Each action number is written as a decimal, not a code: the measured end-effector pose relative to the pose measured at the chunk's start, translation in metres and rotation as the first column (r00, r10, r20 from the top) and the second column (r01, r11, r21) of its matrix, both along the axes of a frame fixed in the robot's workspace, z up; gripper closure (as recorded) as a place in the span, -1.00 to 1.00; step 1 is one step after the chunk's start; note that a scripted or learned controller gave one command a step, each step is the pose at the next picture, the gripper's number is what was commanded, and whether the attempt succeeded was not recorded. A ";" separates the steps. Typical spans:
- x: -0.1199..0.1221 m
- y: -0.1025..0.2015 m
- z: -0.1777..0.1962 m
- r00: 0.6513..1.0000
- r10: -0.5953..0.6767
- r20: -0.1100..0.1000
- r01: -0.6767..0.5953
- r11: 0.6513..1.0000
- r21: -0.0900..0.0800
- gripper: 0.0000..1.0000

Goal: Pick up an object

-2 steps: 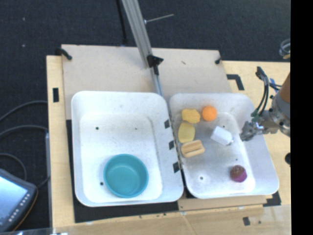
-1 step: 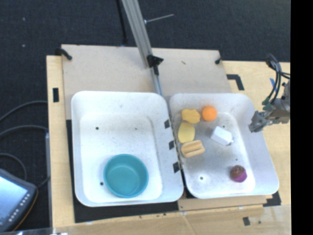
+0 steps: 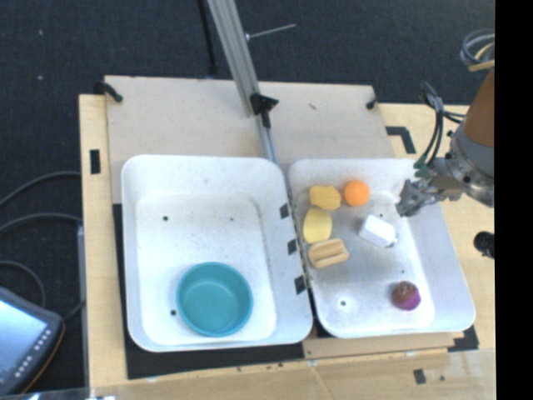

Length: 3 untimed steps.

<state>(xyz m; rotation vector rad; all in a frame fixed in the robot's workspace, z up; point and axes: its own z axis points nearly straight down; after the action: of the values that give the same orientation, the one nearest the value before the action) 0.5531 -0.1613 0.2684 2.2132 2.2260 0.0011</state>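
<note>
The tool (image 3: 410,200) hangs just right of a small white block (image 3: 377,231), tilted and boxy. I cannot tell its state.

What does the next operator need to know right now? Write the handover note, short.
Gripper: at the right bin's upper right edge, with nothing seen between its fingers; open or shut can't be told.
Right bin: orange ball, yellow lumpy piece, pale yellow round piece, tan bread-like piece, white block, purple piece.
Left bin: teal bowl.
Done: no object lifted.
Left: grasp and raise one; the white block lies nearest the gripper.
</note>
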 end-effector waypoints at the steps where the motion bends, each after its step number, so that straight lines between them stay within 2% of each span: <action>1: 0.027 0.042 -0.013 1.000 0.000 0.000 0.000 1.000 0.000 1.00; 2: 0.045 0.090 -0.007 1.000 0.001 0.002 -0.001 1.000 0.001 1.00; 3: 0.073 0.131 -0.008 1.000 0.001 0.002 -0.001 1.000 0.001 1.00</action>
<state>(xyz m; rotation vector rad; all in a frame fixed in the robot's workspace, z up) 0.6264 -0.0307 0.2605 2.2118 2.2261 0.0043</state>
